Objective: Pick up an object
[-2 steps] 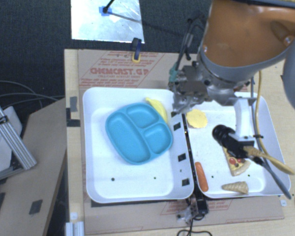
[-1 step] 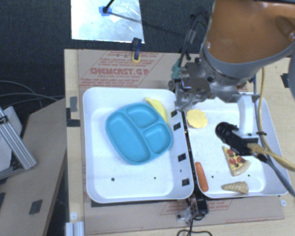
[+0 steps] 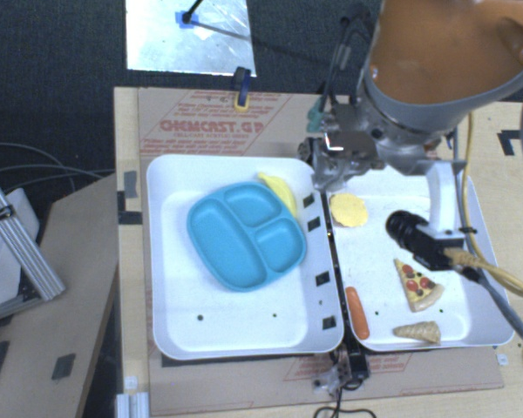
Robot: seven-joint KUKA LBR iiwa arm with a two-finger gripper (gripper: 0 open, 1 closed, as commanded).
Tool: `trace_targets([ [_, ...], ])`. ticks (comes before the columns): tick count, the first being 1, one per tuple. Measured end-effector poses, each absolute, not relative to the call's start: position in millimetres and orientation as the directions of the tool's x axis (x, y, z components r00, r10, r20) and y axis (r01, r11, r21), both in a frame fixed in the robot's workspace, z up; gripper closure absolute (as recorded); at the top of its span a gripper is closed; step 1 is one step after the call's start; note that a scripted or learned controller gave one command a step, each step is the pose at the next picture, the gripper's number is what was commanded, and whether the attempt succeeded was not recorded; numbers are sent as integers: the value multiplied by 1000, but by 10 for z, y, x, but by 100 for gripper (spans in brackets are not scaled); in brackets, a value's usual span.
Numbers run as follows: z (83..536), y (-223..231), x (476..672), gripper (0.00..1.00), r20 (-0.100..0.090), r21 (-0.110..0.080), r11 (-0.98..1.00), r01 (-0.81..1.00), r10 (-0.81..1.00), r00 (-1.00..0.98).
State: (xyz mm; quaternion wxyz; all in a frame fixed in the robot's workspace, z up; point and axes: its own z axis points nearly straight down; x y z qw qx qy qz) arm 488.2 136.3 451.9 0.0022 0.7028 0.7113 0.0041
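Yellow round disc (image 3: 349, 210) (flat, pale) lies beneath gripper (image 3: 329, 179), whose opening stays unclear.

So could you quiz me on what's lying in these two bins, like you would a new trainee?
1. True or false: the blue divided plate lies in the left bin.
2. Which toy food lies nearest the gripper? A) pizza slice B) yellow round piece C) hot dog
3. Fill in: the banana lies partly under the plate's ___ edge.

Key: 1 true. 2 B. 3 far, meaning the upper edge in the camera view.
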Motion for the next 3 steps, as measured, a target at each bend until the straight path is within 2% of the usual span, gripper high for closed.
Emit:
trace_targets([
  [1,4648,1662,4891,100,2,5,6,1000,1000,-6],
  [2,4358,985,4867,100,-1,0,-5,1000,1000,5],
  [3,4386,999,4868,100,0,2,1,1000,1000,-1],
])
